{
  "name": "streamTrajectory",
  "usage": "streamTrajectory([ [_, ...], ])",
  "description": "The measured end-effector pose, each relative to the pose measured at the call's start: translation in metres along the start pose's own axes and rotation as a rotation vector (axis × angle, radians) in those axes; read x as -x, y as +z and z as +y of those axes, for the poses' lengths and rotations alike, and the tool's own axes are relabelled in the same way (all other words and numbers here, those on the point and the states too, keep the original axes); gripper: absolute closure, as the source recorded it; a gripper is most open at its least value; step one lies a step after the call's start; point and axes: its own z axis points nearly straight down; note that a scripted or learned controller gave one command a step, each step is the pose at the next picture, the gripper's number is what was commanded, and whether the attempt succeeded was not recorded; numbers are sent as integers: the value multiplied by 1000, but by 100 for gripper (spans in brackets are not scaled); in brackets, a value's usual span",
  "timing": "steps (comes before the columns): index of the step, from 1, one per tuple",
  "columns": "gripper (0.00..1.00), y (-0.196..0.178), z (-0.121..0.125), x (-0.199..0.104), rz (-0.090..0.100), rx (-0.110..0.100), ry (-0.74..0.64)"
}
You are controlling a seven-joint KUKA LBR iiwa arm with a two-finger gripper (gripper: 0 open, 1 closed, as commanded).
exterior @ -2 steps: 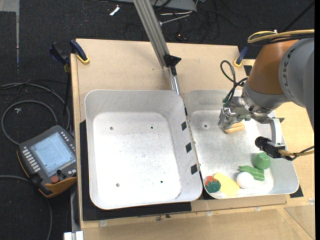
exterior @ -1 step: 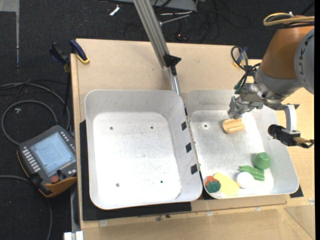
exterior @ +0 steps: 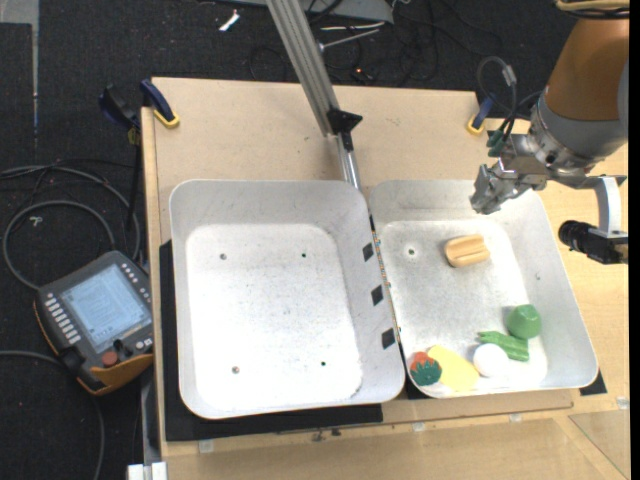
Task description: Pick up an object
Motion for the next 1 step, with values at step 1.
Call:
streamTrajectory([
  [1,100,16,-20,-53,4,-10,-3],
])
